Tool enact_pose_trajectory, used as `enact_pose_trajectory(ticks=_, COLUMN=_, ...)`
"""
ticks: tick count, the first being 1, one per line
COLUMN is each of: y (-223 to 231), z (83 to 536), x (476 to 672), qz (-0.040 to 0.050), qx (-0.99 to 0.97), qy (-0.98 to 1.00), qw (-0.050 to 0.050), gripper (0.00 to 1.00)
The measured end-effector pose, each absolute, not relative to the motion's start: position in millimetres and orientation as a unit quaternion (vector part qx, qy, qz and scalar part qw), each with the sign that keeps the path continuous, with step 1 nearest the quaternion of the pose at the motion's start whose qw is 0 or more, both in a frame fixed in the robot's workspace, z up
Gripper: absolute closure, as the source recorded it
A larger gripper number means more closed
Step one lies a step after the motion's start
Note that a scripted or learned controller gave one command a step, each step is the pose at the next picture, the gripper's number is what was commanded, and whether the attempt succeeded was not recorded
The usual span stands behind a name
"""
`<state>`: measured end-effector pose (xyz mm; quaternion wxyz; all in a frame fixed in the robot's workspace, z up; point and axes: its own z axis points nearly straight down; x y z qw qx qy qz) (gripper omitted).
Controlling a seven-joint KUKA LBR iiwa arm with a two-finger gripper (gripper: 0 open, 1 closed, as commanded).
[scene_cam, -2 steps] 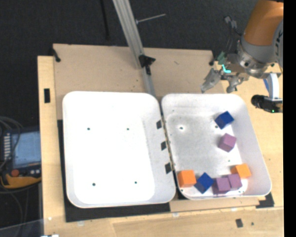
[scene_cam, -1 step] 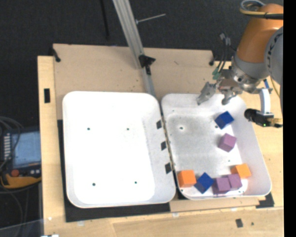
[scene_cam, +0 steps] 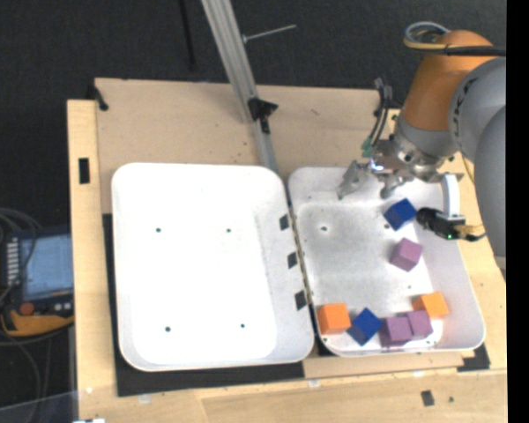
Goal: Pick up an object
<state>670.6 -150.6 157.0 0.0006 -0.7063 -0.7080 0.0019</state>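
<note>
My gripper (scene_cam: 370, 183) hangs over the far end of the right bin (scene_cam: 331, 192), open, with nothing between its fingers. Just to its right and nearer lies a blue cube (scene_cam: 400, 213), apart from the fingertips. A purple cube (scene_cam: 406, 255) sits further forward. Along the bin's near edge lie an orange cube (scene_cam: 334, 317), a second blue cube (scene_cam: 365, 325), two purple cubes (scene_cam: 397, 330) (scene_cam: 419, 324) and another orange cube (scene_cam: 435, 304).
The left bin (scene_cam: 203, 263) stands beside the right one, with black clips (scene_cam: 293, 258) along the shared edge. A slanted metal pole (scene_cam: 238, 69) rises behind the bins. A handheld pendant (scene_cam: 40, 276) lies off the bench at left.
</note>
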Motion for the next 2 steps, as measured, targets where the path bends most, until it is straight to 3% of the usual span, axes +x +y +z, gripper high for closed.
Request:
enact_pose_trajectory(ticks=1, y=-151, z=99, x=661.0, qz=0.0024, qx=-0.707, qy=-0.707, qw=0.001, gripper=0.00)
enact_pose_trajectory(ticks=2, y=-152, z=115, x=663.9, qz=-0.0012, qx=-0.708, qy=-0.706, qw=-0.002, gripper=1.00)
